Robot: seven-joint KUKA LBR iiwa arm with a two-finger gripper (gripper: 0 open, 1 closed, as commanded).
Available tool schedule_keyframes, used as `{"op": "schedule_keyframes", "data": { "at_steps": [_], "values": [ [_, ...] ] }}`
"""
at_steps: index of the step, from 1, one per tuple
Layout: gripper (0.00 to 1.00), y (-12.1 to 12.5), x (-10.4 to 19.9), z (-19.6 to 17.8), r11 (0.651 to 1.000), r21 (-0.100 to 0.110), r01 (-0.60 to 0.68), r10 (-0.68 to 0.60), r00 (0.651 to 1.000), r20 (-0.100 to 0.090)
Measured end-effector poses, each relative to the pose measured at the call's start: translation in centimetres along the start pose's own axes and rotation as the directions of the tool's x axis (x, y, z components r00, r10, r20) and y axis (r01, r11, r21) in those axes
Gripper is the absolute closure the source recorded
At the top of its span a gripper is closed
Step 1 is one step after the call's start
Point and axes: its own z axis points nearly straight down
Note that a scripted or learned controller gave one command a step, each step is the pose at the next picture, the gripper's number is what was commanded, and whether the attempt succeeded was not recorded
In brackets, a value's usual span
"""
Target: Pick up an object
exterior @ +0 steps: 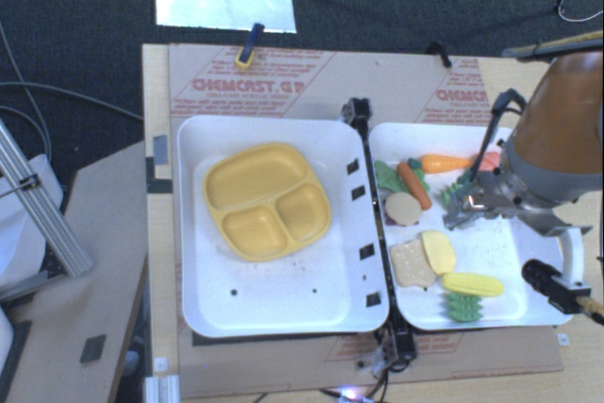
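The right bin (500, 250) holds several toy foods. An orange carrot (444, 162) lies at the back, with a red-orange sausage piece (412, 184) and a green leaf (386, 176) to its left. A round beige piece (403, 209) sits below them. Toward the front are a bread slice (411, 263), a pale yellow chip (437, 251), a yellow corn-like piece (472, 283) and a green ridged piece (462, 307). My gripper (459, 207) hangs low over the bin's middle, just right of the round piece. A small green item (460, 193) shows right beside it.
The left bin (274, 297) bears a yellow three-compartment plate (267, 200). A black clamp bar (370, 203) runs along the divide between the bins. The arm's grey and orange body (562, 137) covers the right bin's back right, where a pink piece (490, 160) peeks out.
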Motion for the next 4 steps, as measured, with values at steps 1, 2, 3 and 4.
{"op": "schedule_keyframes", "data": {
  "at_steps": [1, 2, 3, 4],
  "values": [
    [1.00, -0.3, 4.2, 6.9, 1.000, 0.012, -0.004, 0.004, 1.000, 0.000],
    [1.00, 0.2, 10.1, -5.4, 1.000, -0.008, 0.000, 0.000, 1.000, -0.002],
    [1.00, 0.0, 9.5, -5.8, 1.000, 0.003, -0.006, 0.006, 1.000, 0.002],
    [1.00, 0.1, 9.5, -6.9, 1.000, 0.001, 0.000, 0.000, 1.000, 0.002]
  ]
}}
